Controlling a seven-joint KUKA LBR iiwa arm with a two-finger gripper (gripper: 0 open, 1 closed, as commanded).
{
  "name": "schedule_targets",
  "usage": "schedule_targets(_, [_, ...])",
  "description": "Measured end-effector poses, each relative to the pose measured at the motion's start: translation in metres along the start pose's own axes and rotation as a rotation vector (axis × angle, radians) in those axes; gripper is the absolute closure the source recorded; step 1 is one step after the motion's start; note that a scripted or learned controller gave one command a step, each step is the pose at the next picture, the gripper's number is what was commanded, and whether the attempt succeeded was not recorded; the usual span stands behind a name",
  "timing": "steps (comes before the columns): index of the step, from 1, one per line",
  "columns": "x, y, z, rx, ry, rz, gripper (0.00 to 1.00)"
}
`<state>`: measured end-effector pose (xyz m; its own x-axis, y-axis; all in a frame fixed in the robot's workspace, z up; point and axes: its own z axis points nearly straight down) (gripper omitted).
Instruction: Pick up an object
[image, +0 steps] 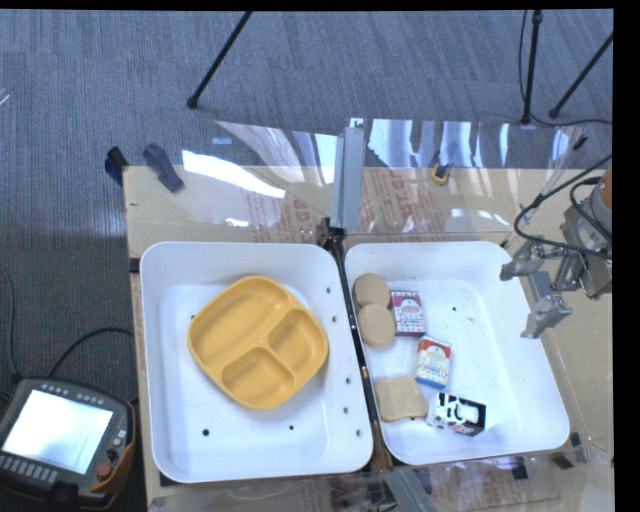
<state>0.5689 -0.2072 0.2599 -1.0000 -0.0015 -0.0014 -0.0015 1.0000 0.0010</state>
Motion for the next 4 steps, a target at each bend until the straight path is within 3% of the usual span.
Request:
schedule_targets(1, [-0.006, 0.02, 0.102, -0.003, 0.011, 0.076, 0.0])
schedule_targets(2, [-0.009, 0.092, 0.165, 0.004, -0.008, -0.237, 0.0])
schedule_targets(3, [-0.011, 0.096, 0.153, 0.004, -0.011, -0.246, 1.0])
schedule_targets(4, [-0.006, 0.178, 0.07, 0.0, -0.006, -0.42, 1.0])
